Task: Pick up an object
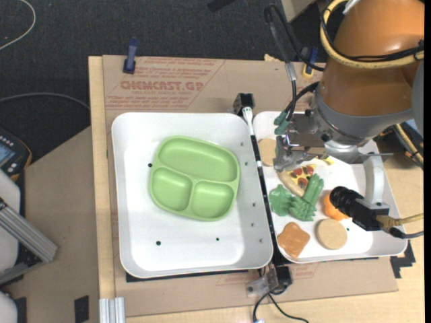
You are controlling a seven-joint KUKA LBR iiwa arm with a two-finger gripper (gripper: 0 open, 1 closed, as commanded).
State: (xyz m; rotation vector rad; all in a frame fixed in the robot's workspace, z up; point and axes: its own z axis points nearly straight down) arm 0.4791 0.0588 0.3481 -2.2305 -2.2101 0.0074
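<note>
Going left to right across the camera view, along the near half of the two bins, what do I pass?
Green divided plate in the left bin → green toy → orange-brown piece → round tan disc → right bin's far rim.

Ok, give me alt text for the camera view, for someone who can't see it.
A grey and orange robot arm lowers its gripper into the right bin over toy foods, including a green toy. The left bin holds a green divided plate.
</note>
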